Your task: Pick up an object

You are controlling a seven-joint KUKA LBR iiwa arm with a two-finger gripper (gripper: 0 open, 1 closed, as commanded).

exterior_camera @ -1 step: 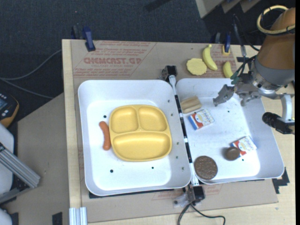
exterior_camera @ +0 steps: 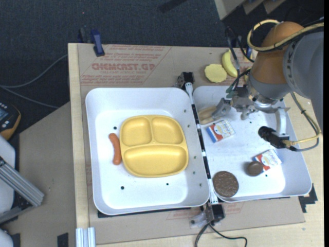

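Nothing is seen gripped yet: the claw is lowered at the far left corner of the right bin, its state not discernible, just beside a small white carton, so the pick-up is judged still undone.

A yellow three-compartment plastic tray sits in the middle of the left white bin, with an orange sausage-shaped toy just beside its left edge; the right white bin holds a small white, red and blue packet in its upper left, a round brown cookie-like disc at its lower left edge, a brown lump touching another small packet; the grey arm reaches in from the upper right of the frame; its jaws hang over the bin's upper part; a yellow slice lies on the tabletop above.
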